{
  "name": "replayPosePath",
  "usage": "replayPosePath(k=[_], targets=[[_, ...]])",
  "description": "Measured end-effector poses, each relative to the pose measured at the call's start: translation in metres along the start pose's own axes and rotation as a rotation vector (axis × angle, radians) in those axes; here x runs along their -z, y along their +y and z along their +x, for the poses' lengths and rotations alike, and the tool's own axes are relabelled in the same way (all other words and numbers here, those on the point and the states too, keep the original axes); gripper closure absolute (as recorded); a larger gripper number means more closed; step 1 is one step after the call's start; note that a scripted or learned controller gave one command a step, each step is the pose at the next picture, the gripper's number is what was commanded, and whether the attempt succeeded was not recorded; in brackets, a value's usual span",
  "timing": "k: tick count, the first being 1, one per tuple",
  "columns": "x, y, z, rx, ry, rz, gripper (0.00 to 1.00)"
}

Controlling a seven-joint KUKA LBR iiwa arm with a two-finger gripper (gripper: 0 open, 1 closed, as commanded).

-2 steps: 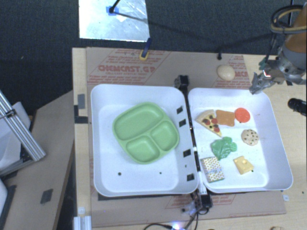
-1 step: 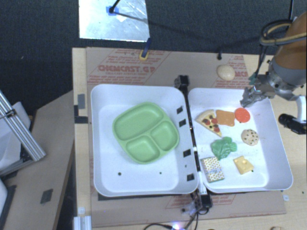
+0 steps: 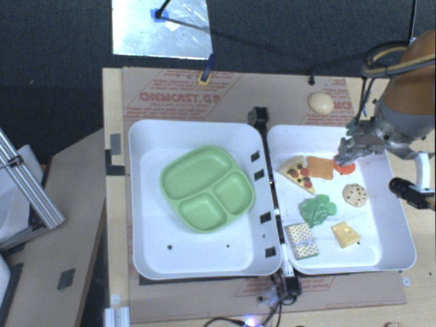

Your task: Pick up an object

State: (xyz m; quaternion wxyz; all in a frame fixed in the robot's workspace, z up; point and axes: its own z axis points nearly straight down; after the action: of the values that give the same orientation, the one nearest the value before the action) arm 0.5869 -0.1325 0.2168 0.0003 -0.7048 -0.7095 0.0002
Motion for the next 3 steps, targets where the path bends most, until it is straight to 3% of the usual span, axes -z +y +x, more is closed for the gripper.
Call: replayPosePath(k=[1, 2, 3], targets=[[0.013, -0.043, 0.034, 0.001, 0.002, 0.001, 1.0], [0.005, -0.07, 0.071, 0.0, 0.001, 0.001, 1.0], [-0.003, -0.097, 0.087, -0.001, 0.001, 0.001, 1.0]])
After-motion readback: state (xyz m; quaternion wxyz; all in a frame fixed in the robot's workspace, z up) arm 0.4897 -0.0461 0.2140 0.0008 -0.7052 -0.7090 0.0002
